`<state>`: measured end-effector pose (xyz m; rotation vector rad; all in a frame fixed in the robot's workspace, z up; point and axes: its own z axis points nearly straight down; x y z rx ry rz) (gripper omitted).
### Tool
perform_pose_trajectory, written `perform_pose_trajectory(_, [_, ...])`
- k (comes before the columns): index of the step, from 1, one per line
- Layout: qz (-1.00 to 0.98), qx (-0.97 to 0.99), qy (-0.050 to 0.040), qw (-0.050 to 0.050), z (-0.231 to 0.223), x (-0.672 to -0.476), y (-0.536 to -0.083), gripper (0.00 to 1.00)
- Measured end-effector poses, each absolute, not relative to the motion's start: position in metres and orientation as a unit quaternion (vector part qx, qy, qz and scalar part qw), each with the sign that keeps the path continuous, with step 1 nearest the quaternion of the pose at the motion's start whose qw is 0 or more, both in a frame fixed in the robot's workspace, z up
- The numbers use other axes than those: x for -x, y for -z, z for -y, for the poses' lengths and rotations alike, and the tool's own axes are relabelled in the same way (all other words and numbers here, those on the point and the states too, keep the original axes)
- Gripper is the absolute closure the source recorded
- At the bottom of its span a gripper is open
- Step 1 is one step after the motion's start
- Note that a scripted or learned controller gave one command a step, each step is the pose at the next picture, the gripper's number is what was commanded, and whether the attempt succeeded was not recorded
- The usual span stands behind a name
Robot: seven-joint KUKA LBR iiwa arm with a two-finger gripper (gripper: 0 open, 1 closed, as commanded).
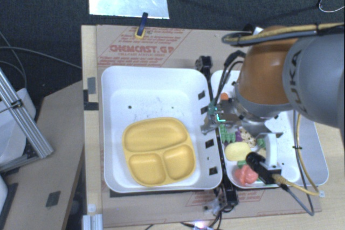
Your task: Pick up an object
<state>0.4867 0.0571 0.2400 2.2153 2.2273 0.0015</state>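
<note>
Bins, shallow and white, are seen side by side on a cardboard-covered surface (183, 40). The left bin (116, 116) is shown whole. A yellow divided tray (159, 151) lies flat in it, toward six o'clock of its floor, with one long compartment above two smaller ones. A few dark specks are scattered on the bare floor at twelve o'clock of the tray.

The right bin (315, 164) is largely covered by the grey arm (318, 78), which enters from three o'clock. Only the bin's edge at four o'clock and a strip along its left wall can be made out. The orange band (264, 75) is positioned over the bin's left half.

The jaws are hidden beneath the wrist, so it cannot be told how far they are parted or whether anything is gripped.

At six o'clock of the wrist a small cluster of objects is partly exposed. It includes a rounded yellow object (236, 151), a red object (245, 175) just beside it at six o'clock, and green pieces (226, 134) at eleven o'clock of the yellow one. Their outlines are cut off by the wrist and cannot be identified further.
</note>
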Motion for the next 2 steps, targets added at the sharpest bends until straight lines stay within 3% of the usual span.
perform_pose_trajectory(1, [-0.709,-0.705,-0.0017,0.0,-0.117,-0.513,-0.17,0.0])
perform_pose_trajectory(2, [-0.708,-0.706,-0.0014,0.002,-0.149,-0.57,-0.09,0.0])
